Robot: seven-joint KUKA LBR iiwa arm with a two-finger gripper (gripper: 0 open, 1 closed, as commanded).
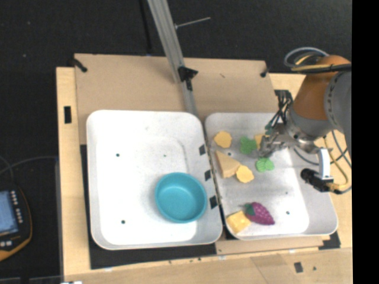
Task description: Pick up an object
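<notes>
left bin (pixel 118 135): blue bowl (pixel 180 197) near its right wall | right bin (pixel 308 212): yellow pieces (pixel 222 139), cheese wedge (pixel 225 164), green pieces (pixel 247 145) (one (pixel 265 165) just below the gripper), purple grapes (pixel 259 213) at front beside a yellow block (pixel 238 222) | gripper (pixel 269 147): low over the green pieces, finger state cannot tell

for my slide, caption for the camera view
Gripper low in right bin among toy foods; blue bowl in left bin.

Teal bowl (pixel 179 197); purple grapes (pixel 260 213); white bins (pixel 112 141).
</notes>
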